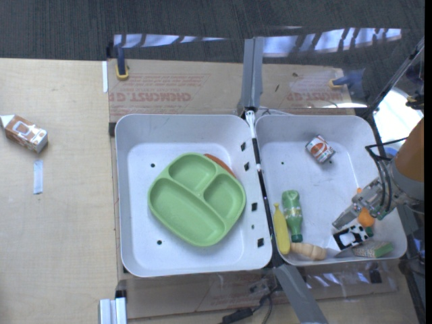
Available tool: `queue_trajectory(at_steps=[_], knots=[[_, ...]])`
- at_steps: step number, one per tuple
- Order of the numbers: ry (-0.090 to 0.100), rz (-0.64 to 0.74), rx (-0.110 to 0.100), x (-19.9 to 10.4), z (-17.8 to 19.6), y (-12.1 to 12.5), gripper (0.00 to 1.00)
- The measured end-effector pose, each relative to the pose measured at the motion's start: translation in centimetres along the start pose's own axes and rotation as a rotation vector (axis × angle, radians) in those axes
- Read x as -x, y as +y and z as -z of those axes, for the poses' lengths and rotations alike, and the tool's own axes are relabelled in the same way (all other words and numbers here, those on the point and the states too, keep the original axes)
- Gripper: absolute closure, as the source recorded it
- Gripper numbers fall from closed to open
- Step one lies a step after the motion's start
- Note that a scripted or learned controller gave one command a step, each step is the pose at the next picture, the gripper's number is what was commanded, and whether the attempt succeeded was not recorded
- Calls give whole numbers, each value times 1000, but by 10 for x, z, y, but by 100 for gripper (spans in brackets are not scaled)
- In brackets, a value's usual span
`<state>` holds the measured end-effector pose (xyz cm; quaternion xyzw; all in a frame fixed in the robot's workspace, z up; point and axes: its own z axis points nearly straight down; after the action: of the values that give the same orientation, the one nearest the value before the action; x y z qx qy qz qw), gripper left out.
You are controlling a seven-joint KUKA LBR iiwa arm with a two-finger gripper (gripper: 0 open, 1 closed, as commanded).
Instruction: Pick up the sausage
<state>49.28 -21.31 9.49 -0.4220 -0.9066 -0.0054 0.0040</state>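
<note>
Near edge of the right bin (pixel 266 181): the sausage (pixel 309 251), tan and short, lies on the bin floor by the front wall, touching the lower end of a yellow banana-like piece (pixel 281 229). Green bottle (pixel 292 214) just behind it. Not picked yet; nothing lifted, so the whole grasp is left to do.

Tool (pixel 358 216) sits low at the right bin's front-right corner, well to the right of the sausage, over a clutter of small toys: a black-and-white piece (pixel 352 235), an orange bit (pixel 366 217), a green piece (pixel 383 250). Cannot tell how far the tool is open or whether it grips any of them; too cluttered. It is not on the sausage.

Farther back: small can (pixel 320 148) near the right bin's rear. Left bin (pixel 128 201) has a green divided plate (pixel 196 199). Small carton (pixel 25 133) far left on the counter (pixel 54 248).
</note>
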Motion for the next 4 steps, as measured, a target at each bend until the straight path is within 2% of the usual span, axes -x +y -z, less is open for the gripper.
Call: queue_trajectory(at_steps=[1, 2, 3, 4], knots=[[-11, 300, -7, -62, 35, 33, 0], [-13, 296, -5, -61, 44, 34, 100], [-12, 270, -7, -13, 163, 32, 100], [-13, 270, -6, -12, 163, 33, 0]])
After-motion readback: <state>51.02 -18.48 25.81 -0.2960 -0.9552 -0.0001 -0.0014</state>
